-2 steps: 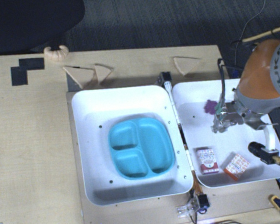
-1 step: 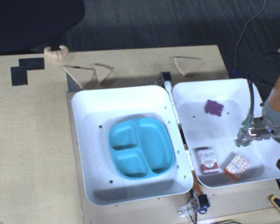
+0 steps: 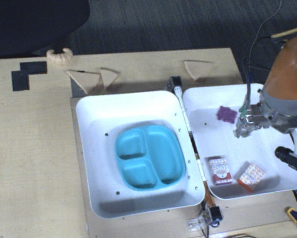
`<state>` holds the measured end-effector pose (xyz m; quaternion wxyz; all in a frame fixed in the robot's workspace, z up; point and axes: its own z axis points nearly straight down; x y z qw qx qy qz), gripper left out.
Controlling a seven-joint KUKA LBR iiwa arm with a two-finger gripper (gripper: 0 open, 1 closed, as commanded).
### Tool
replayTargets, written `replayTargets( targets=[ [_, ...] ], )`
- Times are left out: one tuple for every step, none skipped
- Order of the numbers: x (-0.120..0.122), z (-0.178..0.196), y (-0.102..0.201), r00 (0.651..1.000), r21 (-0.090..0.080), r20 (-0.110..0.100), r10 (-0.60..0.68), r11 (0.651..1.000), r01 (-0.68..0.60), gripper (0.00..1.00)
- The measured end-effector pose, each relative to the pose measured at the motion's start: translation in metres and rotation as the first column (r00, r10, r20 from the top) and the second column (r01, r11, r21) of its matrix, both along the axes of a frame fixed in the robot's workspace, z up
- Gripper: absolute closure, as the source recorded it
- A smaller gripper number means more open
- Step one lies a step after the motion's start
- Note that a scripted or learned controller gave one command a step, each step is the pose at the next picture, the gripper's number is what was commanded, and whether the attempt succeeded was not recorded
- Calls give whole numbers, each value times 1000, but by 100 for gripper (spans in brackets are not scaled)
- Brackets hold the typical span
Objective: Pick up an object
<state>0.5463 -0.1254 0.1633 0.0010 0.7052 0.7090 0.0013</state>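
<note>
In the right bin [image 3: 281, 181], over its upper middle, the gripper [image 3: 243, 127] hangs from the grey wrist with the orange band behind it; its metal tip is small and blurred, and nothing shows between it, though how it is set I cannot tell. Just to its left, close but apart, lies a small purple object [image 3: 226, 114], a squat lump with no clear long axis, tilted a little on the white floor. Nearer the front wall sit two little cartons: a red and white box [image 3: 220, 170] lying flat with its long axis running front to back, and an orange and white box [image 3: 251, 177] turned on a diagonal, well apart from the purple piece. The arm itself covers the bin's right side. Beside it, the left bin [image 3: 96, 147] holds a blue divided tray [image 3: 150, 156] with three compartments.
</note>
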Motion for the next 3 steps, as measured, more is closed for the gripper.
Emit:
replayTargets(
  targets=[
    [-60,5,-71,1000,-2,-1,-3,1000,3,100],
    [-23,53,-33,1000,-1,2,1,1000,-1,100],
    [-24,53,-33,1000,-1,0,-1,1000,1,0]
  ],
)
